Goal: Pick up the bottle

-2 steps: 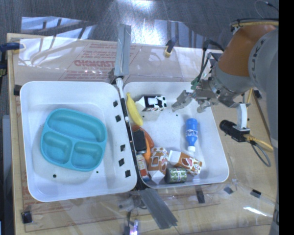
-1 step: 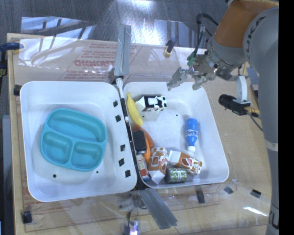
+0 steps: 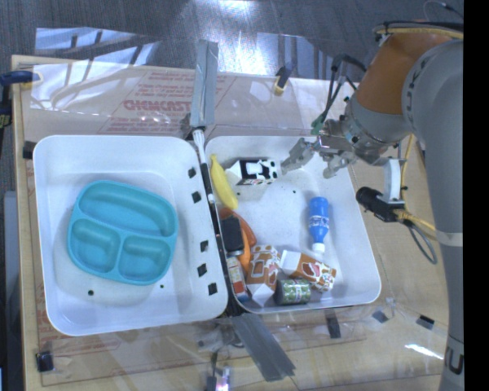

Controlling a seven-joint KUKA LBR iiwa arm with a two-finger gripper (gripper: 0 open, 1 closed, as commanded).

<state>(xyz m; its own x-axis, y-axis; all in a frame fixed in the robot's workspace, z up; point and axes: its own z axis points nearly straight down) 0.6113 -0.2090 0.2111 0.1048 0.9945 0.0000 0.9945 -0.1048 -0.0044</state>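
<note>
My pincer (image 3: 318, 155) hangs with fingers apart and nothing in them, so I am on the approach; the bottle (image 3: 319, 221) lies just below it, needing a descent.

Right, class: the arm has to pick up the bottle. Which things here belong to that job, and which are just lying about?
Part of the job:
bottle, lying in the right bin
gripper, above that bin's far edge, apart from the bottle

Just lying about:
blue tray in the left bin
banana
black-and-white toy
green can
cartons
</note>
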